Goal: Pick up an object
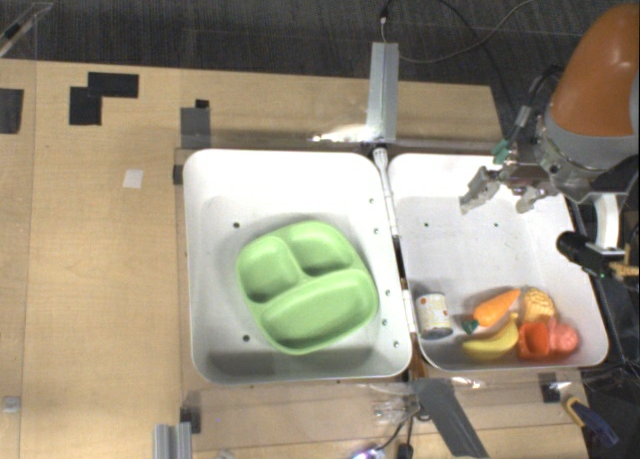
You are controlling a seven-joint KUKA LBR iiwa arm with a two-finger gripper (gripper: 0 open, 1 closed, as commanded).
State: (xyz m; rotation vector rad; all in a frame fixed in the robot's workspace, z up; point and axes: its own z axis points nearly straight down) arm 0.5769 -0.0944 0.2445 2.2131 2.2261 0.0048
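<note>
From where I stand, the gripper hangs over the bare far end of the right bin with its two fingers spread and nothing between them, well apart from the toys, so I judge it is only lining up for a pick. The pickable things are huddled at that bin's near edge: one small can, one carrot, one banana, one red piece, while the left bin holds one green divided plate.
</note>
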